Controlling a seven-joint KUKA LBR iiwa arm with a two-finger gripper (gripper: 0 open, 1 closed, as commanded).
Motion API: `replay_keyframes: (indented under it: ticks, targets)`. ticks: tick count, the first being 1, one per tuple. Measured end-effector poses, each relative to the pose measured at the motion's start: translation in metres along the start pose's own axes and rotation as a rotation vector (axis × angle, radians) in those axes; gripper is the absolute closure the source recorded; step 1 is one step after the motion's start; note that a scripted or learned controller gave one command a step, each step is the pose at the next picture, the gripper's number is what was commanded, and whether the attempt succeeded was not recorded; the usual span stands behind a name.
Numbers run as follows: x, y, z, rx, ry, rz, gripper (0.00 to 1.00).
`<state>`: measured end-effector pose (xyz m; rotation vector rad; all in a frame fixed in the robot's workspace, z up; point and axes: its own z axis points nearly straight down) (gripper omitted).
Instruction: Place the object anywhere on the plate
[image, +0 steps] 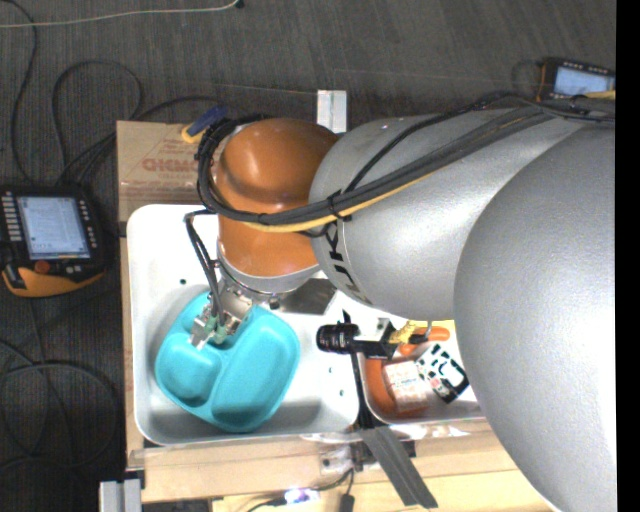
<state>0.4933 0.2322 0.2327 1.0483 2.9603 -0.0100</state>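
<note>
A turquoise plate (240, 375) with two compartments lies in the left white bin (150, 300), toward its front. My gripper (213, 326) hangs below the orange wrist band, right over the plate's upper-left rim. Its tip is small and partly hidden by the wrist. Something pale greenish shows at the tip, but I cannot make out whether it is a held object. The big grey arm covers most of the right side of the view.
The right bin (372, 412) holds an orange-brown bottle with a white label (403, 386), a black-and-white patterned item (446, 370) and a small orange-yellow thing (417, 332). A cardboard box (160, 165) stands behind the left bin. A teach pendant (48, 232) lies on the floor at left.
</note>
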Motion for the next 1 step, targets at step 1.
replay_keyframes:
  ticks: [1]
  targets:
    - [-0.0396, -0.0582, 0.0813, 0.001, 0.004, 0.263, 1.0]
